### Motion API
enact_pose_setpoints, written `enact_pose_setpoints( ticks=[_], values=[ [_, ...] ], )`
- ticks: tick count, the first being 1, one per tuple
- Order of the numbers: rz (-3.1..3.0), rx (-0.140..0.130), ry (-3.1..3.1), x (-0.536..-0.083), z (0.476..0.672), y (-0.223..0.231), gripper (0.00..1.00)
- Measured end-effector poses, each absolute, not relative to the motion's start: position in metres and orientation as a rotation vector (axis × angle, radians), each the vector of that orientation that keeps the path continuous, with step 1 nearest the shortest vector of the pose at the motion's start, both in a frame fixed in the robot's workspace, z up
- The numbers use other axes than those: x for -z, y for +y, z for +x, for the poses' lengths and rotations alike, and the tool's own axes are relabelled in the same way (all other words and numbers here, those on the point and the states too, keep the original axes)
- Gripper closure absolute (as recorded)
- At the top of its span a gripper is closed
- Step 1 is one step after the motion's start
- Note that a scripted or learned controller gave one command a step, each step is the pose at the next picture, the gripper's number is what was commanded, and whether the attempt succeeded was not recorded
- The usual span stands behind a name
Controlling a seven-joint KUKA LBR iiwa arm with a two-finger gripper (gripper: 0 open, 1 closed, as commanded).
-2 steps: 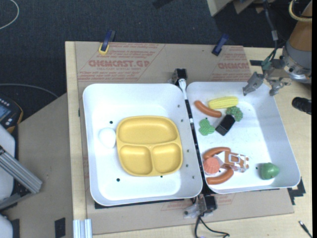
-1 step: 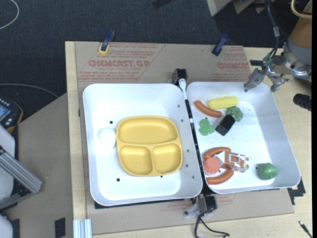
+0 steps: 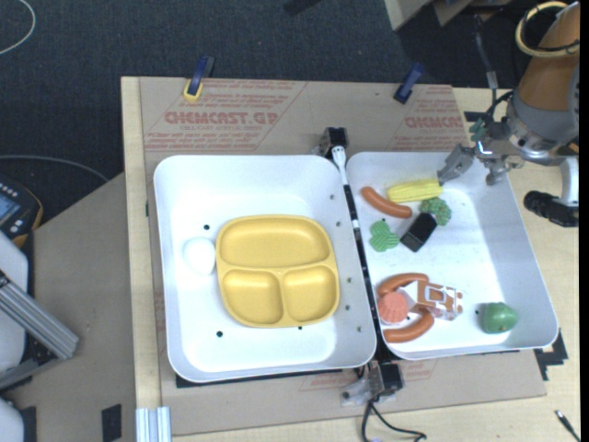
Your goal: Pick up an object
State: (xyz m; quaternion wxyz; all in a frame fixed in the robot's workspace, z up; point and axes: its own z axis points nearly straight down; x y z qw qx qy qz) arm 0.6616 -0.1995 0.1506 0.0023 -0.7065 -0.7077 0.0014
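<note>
gripper [image 3: 471, 166] spread open, grasping nothing, hovering over right bin [image 3: 515, 256] just beside corn cob [image 3: 413, 191] and sausage [image 3: 385, 203].

I see bright, even overhead light washing out the white bins [image 3: 175, 247], soft short shadows under objects, slightly grainy detail, and a dim dark floor [image 3: 138, 17]

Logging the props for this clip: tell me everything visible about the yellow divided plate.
The yellow divided plate lies flat in the left bin, slightly right of centre. It looks like matte plastic with rounded corners and three compartments: one wide along the far side, two smaller nearer the camera. A small white ball sits against its left edge.
</note>
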Motion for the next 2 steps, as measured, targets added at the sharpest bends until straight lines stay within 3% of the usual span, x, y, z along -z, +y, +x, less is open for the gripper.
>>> enact_pose_setpoints(
  ticks=[1, 2],
  values=[
    [-2.216, -0.004, -2.218, -0.0939, 0.6599, -0.2057, 0.00],
    [-2.213, -0.002, -2.222, -0.0922, 0.6618, -0.2056, 0.00]
  ],
)
